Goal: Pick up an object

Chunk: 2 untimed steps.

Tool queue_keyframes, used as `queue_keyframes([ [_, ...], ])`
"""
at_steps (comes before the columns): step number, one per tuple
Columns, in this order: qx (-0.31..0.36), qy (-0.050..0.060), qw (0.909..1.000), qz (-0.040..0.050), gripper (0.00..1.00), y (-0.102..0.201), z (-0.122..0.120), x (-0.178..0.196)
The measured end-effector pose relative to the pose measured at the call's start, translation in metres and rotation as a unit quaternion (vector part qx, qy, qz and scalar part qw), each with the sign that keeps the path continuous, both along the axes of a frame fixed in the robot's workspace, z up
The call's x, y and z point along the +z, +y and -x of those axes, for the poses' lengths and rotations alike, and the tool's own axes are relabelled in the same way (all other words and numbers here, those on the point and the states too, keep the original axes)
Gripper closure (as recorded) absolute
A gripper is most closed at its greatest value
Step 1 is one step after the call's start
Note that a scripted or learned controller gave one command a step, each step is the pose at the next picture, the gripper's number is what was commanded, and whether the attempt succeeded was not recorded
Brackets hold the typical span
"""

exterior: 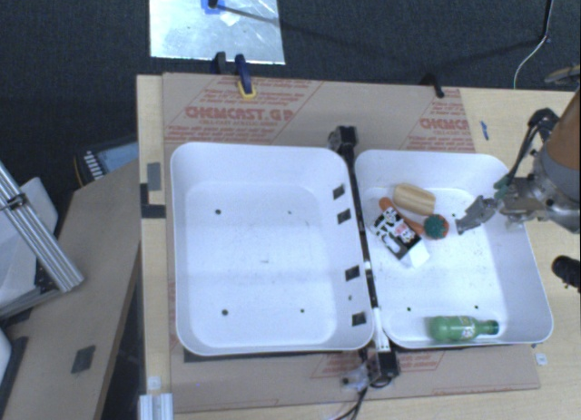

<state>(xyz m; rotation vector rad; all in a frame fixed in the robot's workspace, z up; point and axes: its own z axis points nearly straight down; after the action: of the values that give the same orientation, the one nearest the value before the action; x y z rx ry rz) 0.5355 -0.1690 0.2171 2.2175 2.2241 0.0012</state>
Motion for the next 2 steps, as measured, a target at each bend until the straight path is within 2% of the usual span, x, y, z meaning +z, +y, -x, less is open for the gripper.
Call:
queue_keyframes([
  [1, 0.002, -0.01, 0.9999, 0.0025, 0.0, 0.021, -0.003, 0.184],
  [2, 0.001, -0.01, 0.9999, 0.0029, 0.0, 0.02, -0.008, 0.328],
])
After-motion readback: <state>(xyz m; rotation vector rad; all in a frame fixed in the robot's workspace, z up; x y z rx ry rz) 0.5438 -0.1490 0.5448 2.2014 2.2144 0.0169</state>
